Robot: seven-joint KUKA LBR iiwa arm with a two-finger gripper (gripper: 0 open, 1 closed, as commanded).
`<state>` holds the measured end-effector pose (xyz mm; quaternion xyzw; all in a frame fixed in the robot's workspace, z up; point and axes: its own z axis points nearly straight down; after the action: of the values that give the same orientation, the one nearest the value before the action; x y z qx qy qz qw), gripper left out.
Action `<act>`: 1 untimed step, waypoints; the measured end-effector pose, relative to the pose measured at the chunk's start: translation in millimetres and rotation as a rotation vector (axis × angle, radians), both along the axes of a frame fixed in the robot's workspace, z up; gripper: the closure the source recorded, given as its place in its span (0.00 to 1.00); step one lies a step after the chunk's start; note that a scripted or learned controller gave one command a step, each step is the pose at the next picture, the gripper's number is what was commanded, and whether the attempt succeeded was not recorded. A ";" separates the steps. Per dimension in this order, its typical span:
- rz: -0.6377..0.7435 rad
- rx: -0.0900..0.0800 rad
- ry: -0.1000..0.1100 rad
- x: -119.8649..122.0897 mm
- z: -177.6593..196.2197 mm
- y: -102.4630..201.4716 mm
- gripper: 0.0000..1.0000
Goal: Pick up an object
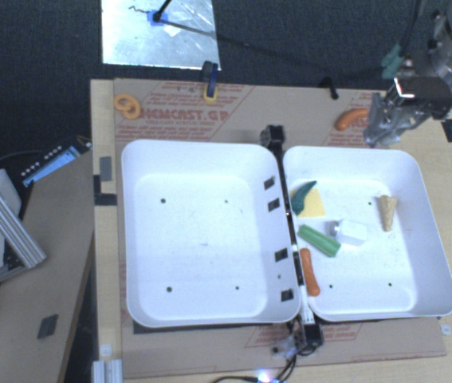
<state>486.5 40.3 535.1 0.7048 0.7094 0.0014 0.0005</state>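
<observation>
The right bin (417, 214) holds several small objects: a yellow wedge with a teal piece (308, 200), a green cylinder (319, 240), a white block (351, 232), a tan cone (387, 211) and an orange carrot-like stick (310, 272) by the left wall. My gripper (387, 128) hangs above the bin's far edge at the upper right, well apart from all of them. Nothing shows between its fingers.
The left bin (142, 214) lies beside the right one. On the cardboard behind the bins rest an orange sausage shape (351, 119), an orange ring (127, 105) and a yellow-blue clamp (210, 81). A shiny metal sheet (160, 21) lies further back.
</observation>
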 end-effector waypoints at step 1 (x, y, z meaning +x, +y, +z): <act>0.000 0.000 0.000 -0.1 0.1 28.4 1.00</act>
<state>486.3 68.6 535.1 0.7049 0.7094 0.0014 0.0005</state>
